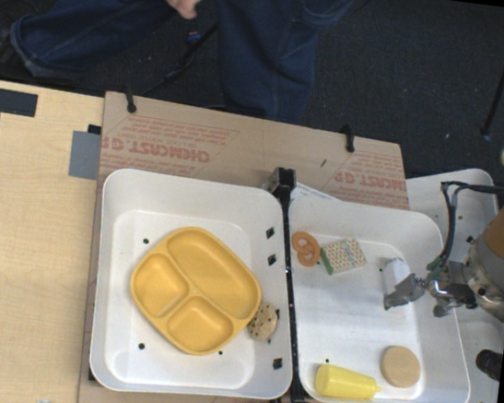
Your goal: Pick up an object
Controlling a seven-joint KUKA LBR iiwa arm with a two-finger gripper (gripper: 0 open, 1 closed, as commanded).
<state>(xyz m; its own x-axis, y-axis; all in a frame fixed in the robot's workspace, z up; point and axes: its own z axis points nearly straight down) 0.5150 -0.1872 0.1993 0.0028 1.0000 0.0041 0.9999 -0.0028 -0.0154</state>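
Hovering over right bin [436, 385] at its right wall, gripper [396, 283] spread, pinching nothing, above tan disc [401, 367].

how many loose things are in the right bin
4, maybe more behind the hand: an orange ring and a speckled block near the far left, a tan disc and a yellow cone at the near edge.

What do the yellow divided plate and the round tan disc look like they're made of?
Yellow divided plate: likely moulded plastic, with uniform colour, a soft sheen and smooth rounded compartments. Round tan disc: possibly wood or cork, with a matte, pale, even surface; too small to tell.
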